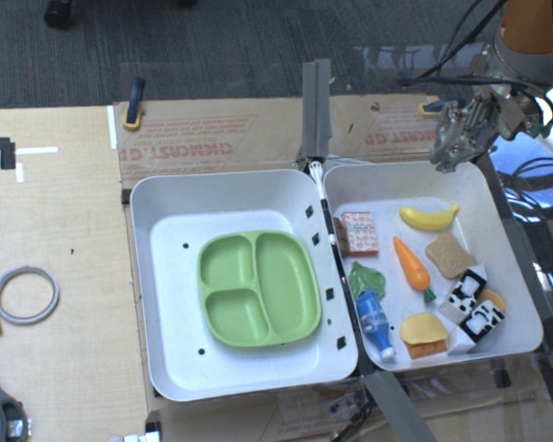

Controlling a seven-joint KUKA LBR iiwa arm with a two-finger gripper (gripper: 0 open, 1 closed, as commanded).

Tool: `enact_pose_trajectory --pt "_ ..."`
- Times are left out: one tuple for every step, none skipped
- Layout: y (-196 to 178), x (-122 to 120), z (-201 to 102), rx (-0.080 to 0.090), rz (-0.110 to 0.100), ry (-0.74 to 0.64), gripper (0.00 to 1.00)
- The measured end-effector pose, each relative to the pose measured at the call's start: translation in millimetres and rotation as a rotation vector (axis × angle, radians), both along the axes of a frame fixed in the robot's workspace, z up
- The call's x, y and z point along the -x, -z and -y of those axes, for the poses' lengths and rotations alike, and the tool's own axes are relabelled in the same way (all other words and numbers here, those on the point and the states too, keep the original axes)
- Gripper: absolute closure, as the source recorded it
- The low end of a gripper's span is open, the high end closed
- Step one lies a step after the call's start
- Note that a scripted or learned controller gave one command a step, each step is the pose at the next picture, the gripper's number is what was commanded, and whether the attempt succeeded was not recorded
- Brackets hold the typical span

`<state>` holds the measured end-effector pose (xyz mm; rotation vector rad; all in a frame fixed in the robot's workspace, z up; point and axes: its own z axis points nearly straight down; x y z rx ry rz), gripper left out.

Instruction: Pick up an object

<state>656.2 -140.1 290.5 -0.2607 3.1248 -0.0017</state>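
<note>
The right bin (470, 180) holds several items: a yellow banana (429, 216), an orange carrot (411, 262), a slice of brown bread (447, 252), a pink-and-white snack packet (358, 233), a green leafy piece (366, 280), a blue bottle (374, 323), a sandwich (423, 332) and two black-and-white cubes (473, 304). My gripper (451, 149) hangs above the right bin's far rim, up and to the right of the banana, with nothing visibly between its fingers.
The left bin (158, 269) carries a green divided plate (259, 287). On the wooden bench at left lie a roll of tape (24, 294) and scissors (6, 423). A blue-and-yellow clamp (136, 103) sits at the back. Cables run along the right side.
</note>
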Motion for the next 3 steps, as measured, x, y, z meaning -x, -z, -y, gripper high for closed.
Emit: enact_pose_trajectory --pt "-2 -4 20 0.0 0.001 -0.183 1.0" --pt "-2 -4 -20 -0.001 -0.001 -0.075 1.0" --pt "-6 91 -67 -0.001 -0.005 0.242 1.0"
